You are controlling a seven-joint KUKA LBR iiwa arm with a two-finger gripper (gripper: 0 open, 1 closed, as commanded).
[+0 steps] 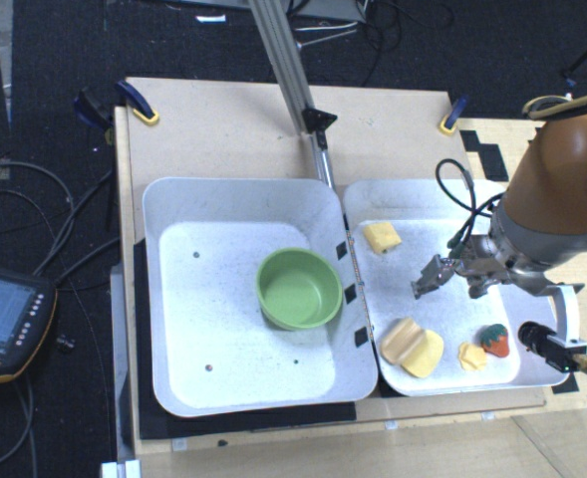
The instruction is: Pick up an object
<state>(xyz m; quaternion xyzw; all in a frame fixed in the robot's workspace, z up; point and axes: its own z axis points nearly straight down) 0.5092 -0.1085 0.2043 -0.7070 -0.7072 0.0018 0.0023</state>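
Objects for picking lay in the right bin [413, 192]: a pale yellow block [381, 237] near its upper left part, a larger yellow piece [412, 347] at its lower left, a small yellow piece [472, 357] and a red-and-green item [494, 340] toward its lower right. The gripper [425, 282] hung over the middle of this bin, apart from all four items, with nothing visible between its fingers; whether they were spread or closed could not be determined from the camera view. The grey arm with its orange band [567, 157] entered from the right, with a black cable looping above the wrist.

The left bin [173, 207] contained one green bowl [298, 287], upright, right of its centre. Both white bins sat side by side, touching, on a light wooden bench [223, 127]. Clamps with yellow tips [139, 106] were fixed at the bench's far corners. An aluminium pole [283, 53] rose at a slant from behind the bins. The surrounding floor was dark carpet [44, 68] with loose cables, and a handheld control pendant [4, 322] lay at the left.
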